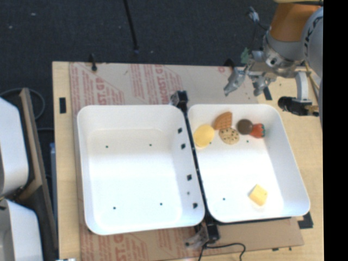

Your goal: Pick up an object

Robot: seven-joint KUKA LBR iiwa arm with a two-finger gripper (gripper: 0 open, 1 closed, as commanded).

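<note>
- Yellow, and alone, a small block (259,194) lies at the near end of the right bin (283,162), well apart from everything else in it.
- Left of that, the left bin (98,162) sits side by side with the right one on the surface (65,91).
- Farther back in the right bin a cluster sits by the far wall: a yellow round piece (204,135), a speckled cookie (229,136), an orange-brown piece (223,120), a dark round piece (244,126) and a red piece (258,130), the last two touching.
- Beyond the bin's far rim the tool (246,81) hangs above the surface, its fingers spread apart with nothing between them.
- By my reading the pick is not begun: every candidate lies in the bin, and the reach, descent, closing and lift all remain.
</note>
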